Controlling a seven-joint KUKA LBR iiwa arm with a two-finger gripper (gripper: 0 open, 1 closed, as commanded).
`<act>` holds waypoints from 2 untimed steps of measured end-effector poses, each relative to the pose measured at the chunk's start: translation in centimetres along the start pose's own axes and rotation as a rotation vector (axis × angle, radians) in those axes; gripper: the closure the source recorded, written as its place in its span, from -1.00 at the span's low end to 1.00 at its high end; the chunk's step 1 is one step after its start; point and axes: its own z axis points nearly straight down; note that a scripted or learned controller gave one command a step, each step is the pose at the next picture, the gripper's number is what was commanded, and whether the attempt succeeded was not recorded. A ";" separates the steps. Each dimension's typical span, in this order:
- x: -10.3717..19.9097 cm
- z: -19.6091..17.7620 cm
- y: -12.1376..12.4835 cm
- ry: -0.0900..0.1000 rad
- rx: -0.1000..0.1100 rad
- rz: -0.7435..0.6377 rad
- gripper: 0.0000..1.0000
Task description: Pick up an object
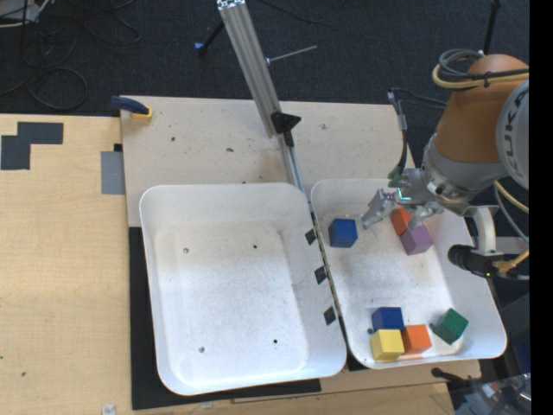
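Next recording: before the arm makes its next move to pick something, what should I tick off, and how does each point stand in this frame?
1. Pincer is over the right bin, where the blocks lie: ok.
2. Something is held between the fingers: cannot tell; none is seen there.
3. Blue cube sits alone, clear of other blocks, left of the pincer: ok as a target.
4. Orange block and purple block touch each other right beside the pincer: not ok, risk of a bump.
5. Cluster at the near rim, with yellow cube, is packed tight: not ok for a clean grasp.
6. Finger opening: cannot tell.
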 end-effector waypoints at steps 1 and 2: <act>-0.1 -0.3 0.1 -0.001 -0.006 0.002 -1.00; -0.3 4.2 0.3 -0.001 -0.001 0.003 -1.00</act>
